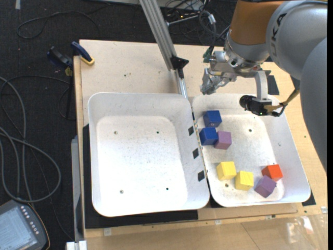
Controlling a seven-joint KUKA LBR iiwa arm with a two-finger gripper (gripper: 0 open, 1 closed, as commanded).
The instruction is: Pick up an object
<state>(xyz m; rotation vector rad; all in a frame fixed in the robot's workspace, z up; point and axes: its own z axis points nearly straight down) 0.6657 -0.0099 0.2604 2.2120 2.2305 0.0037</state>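
Gripper above right bin's far edge, nr blue cube.

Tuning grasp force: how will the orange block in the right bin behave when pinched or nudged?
The orange block looks like a rigid, flat-faced cube, so it probably won't roll or squash. It seems small and likely light, so a nudge may slide it across the smooth bin. The purple block beside it may crowd the grasp.

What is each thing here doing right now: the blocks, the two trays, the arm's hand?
Two blue wooden cubes: lying in the right bin, touching each other.
Purple cube: resting against the lower blue one.
Two yellow cubes: lying side by side.
Orange cube: resting beside another purple cube.
Right white bin: holding all seven cubes.
Left white bin: flat on the bench.
Gripper: above the right bin's far edge, holding nothing visible.
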